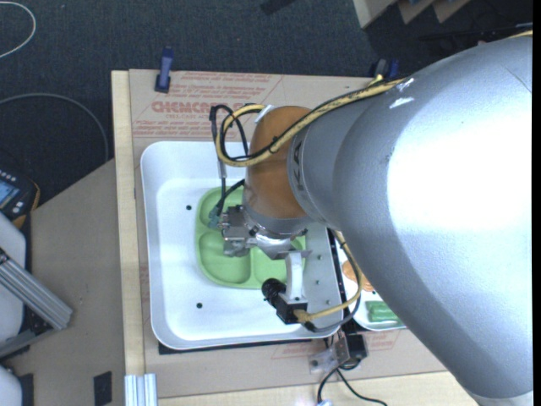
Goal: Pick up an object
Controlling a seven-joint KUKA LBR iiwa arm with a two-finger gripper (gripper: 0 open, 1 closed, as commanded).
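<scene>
A flat light-green object (221,256) lies in the middle of the left white bin (169,227). My gripper (234,231) hangs straight over it, its metal body covering the object's right part. The orange band (270,172) of the wrist sits just above that. The fingertips are hidden beneath the gripper body, so contact with the green object cannot be made out.
The grey arm (423,201) covers most of the right bin, where a green and an orange item (380,313) peek out at its lower edge. Yellow and black cables (232,134) loop over the left bin's far rim. A blue clamp (164,68) sits at the bench's far edge.
</scene>
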